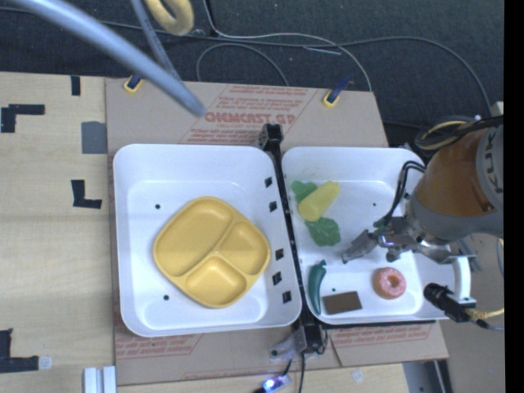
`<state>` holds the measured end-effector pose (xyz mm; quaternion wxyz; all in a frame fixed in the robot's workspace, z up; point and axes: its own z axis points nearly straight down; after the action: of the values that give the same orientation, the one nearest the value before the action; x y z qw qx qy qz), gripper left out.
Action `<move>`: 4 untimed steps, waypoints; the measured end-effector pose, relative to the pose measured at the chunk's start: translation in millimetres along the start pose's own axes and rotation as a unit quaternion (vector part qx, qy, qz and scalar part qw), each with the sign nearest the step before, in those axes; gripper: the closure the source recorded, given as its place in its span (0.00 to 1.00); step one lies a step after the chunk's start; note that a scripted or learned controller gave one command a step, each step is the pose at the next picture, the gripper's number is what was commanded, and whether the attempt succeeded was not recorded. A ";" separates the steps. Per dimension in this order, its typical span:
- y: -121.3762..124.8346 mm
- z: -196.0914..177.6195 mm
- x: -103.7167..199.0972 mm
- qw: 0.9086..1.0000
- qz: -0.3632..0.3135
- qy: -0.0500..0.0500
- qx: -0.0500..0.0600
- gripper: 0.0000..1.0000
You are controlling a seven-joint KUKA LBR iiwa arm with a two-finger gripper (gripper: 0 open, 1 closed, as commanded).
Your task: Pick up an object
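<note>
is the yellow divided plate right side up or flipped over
Right side up: the yellow plate lies flat in the left bin, its three hollow compartments facing upward.

Just one camera here, fixed up above the table (49,219) and tilted down at a slant. Both white bins, the left bin (131,219) and the right bin (360,166), are taken in whole from a middling height, and the arm (458,178) is seen coming in from the right.

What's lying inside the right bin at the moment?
The right bin holds a yellow piece among green pieces, a dark green item, a brown block and a pink donut. The arm covers its right side.
</note>
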<state>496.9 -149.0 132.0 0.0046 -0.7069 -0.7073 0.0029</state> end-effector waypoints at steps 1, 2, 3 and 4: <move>-0.1 51.8 -0.2 1.000 0.000 -0.001 -0.002 0.00; 1.0 40.9 -0.4 1.000 0.000 -0.001 -0.002 1.00; 6.3 -11.9 8.4 1.000 -0.001 -0.001 -0.004 1.00; 3.8 -58.9 -1.3 1.000 0.000 -0.001 -0.004 1.00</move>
<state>501.3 -150.5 190.8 0.0007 -0.7068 -0.7074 0.0008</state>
